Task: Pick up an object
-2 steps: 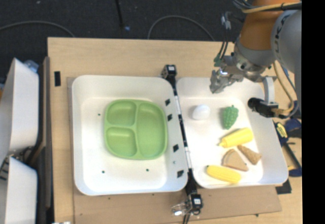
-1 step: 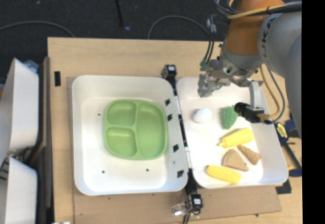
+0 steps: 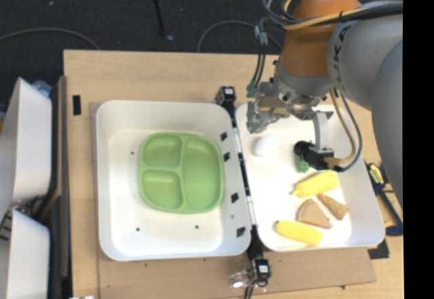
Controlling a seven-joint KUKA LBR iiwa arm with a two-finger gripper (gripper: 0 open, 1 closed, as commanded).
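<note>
**Ana:** Where is the gripper (image 3: 261, 118) on your feed?

**Me:** I see it over the right bin (image 3: 359, 230), at that bin's far left corner, hanging from the grey arm (image 3: 369, 53) with the orange band. I cannot tell how its fingers stand; the wrist and cables cover them from my angle.

**Ana:** Anything under it?

**Me:** A small white object (image 3: 262, 146) lies just beside it on the bin floor, toward the near side. I cannot say whether they touch, and I see nothing between the fingers.

**Ana:** And the rest of that bin?

**Me:** A small green piece (image 3: 302, 165) sits near the middle, next to a black part of the arm's fittings. Toward the near right corner I have a yellow corn cob (image 3: 316, 184), then two tan wedge-shaped pieces (image 3: 322, 211) just beside each other, and a second yellow corn cob (image 3: 298, 232) along the near edge.

**Ana:** The left bin?

**Me:** The left bin (image 3: 112, 223) holds a green divided plate (image 3: 182, 172), lying flat around its middle. Both bins sit side by side on the wooden bench (image 3: 163, 74), joined by black clips along their shared edge.
</note>
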